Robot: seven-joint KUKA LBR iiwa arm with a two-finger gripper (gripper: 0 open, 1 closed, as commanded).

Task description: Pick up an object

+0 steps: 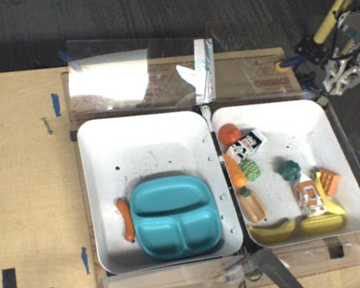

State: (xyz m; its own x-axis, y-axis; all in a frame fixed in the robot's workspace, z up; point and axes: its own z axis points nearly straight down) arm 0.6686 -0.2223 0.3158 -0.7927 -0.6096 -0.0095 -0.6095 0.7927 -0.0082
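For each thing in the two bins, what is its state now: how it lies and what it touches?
Teal tray: flat in the left bin.
Sausage: lying at the tray's left edge.
Banana: lying along the right bin's near wall.
Carrot: lying by the divider.
Orange ball: resting against the black-and-white card.

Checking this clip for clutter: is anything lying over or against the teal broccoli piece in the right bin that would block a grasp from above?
Nothing visible does. The teal broccoli piece lies alone on bare floor of the right bin, apart from the small carton below it and the green ball to its left.
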